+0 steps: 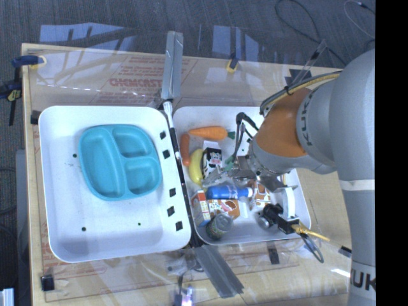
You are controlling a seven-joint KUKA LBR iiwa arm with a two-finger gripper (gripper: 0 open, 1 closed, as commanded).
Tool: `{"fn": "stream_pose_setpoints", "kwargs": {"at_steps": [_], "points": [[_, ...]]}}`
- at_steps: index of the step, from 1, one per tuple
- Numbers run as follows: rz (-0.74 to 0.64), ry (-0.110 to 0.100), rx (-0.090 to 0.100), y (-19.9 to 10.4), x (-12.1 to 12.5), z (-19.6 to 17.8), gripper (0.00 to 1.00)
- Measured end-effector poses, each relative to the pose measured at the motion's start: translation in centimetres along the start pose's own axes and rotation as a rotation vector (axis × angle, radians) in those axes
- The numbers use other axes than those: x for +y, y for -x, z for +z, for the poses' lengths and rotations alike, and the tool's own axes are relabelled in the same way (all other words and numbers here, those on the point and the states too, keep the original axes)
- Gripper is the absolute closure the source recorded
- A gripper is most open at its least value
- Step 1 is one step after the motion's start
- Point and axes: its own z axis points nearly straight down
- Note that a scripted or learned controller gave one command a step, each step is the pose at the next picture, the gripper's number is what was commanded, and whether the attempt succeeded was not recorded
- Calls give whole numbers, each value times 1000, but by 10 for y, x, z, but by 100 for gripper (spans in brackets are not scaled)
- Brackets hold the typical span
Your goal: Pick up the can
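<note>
Gripper (236,171) low inside right bin (299,196), among cluttered items; whether released or clenched cannot be told from this angle. Can (220,225), grey, near front wall of same bin, below and slightly left of gripper in view, clearly apart from it. Blue cylinder (227,192) lying on its side between gripper and can, just beneath gripper. Orange-and-white packet (203,206) left of cylinder, close beside can. Black-and-white carton (212,160) just left of gripper; banana (196,166) beyond carton; red item (185,146) next to banana, along wall dividing the bins. Carrot (208,132) above and left of gripper, near far wall. Arm (331,132), grey with orange band, entering from right above bin. Left bin (57,171) well left of gripper, with blue divided tray (121,161) lying flat inside
</note>
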Motion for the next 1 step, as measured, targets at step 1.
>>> {"fn": "stream_pose_setpoints", "kwargs": {"at_steps": [1], "points": [[69, 2, 0, 38, 57, -49, 0]]}}
